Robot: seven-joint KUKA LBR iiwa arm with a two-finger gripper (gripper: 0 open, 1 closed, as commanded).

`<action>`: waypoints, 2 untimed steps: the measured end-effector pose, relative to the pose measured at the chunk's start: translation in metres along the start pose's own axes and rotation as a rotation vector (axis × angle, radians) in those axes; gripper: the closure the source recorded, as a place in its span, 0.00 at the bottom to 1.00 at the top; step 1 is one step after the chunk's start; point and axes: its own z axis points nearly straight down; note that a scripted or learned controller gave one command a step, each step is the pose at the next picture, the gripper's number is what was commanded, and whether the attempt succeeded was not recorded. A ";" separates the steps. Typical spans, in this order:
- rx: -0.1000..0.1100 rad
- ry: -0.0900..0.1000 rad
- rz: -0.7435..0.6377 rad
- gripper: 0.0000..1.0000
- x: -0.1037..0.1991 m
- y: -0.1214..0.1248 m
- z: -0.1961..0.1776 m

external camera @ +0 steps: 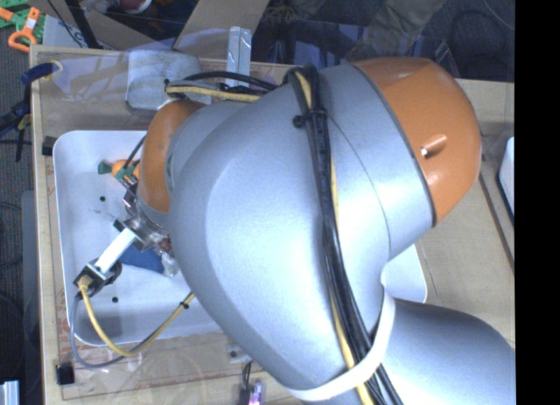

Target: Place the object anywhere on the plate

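Arm [289, 219] overhanging white bin [68, 211]; end effector [143, 233] low inside it, open or closed state not discernible; blue object [138, 260] on bin floor, just beside it.

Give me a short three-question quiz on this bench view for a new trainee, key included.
1. True or false: the blue item lies in the left bin.
2. Where in that bin is the small orange and green item? A) near the far wall B) against the near wall C) on top of the blue item
3. Fill in: the grey arm enters from the view's right, and its wrist end comes down over the ___ bin.

Key: 1 true; 2 A; 3 left.
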 end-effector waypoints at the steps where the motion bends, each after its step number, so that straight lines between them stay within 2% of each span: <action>1: -0.001 0.003 0.359 0.00 -0.006 -0.080 -0.045; 2: -0.001 0.001 0.452 0.00 -0.003 -0.084 0.000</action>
